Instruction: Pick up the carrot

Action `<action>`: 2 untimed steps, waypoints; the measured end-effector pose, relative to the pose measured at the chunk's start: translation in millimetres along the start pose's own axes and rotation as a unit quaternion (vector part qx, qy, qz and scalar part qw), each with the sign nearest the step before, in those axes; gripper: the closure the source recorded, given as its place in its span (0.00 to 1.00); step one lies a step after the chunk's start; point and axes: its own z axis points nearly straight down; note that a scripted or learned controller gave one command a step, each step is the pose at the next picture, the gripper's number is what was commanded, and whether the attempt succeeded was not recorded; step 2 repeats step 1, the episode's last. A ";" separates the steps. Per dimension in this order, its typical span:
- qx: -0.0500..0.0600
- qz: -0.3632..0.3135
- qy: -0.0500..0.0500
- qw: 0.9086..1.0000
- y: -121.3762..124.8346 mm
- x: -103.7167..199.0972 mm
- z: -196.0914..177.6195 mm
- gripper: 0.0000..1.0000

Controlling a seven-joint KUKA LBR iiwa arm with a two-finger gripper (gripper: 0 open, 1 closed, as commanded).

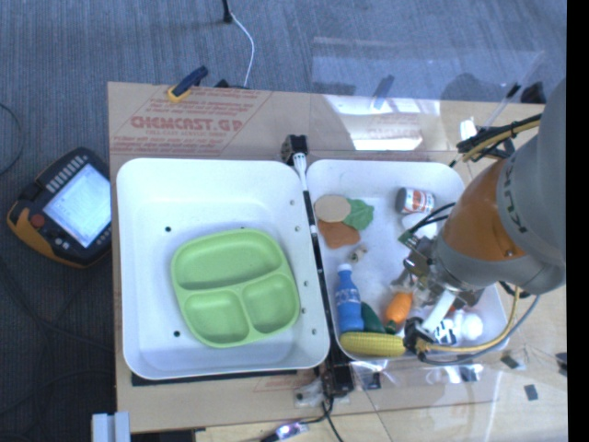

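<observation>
Gripper [421,322] sits low in the right bin [442,175], just beside the carrot [398,308]; can't tell how its grip stands or whether it has anything. Carrot is short, smooth, orange, wedged between blue bottle [348,300] and gripper, corn cob [373,343] just below. Judgement: centre over the carrot, avoid nudging the corn

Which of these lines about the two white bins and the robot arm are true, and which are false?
1. The green plate lies in the left bin. True.
2. The carrot lies on the green plate. False: it is in the right bin, by the gripper.
3. The blue bottle is in the right bin. True.
4. The can sits beside the corn. False: the can is at the far end, the corn at the near edge.
</observation>
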 end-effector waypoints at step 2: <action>0.012 0.059 -0.003 0.998 13.1 27.7 -130.7 1.00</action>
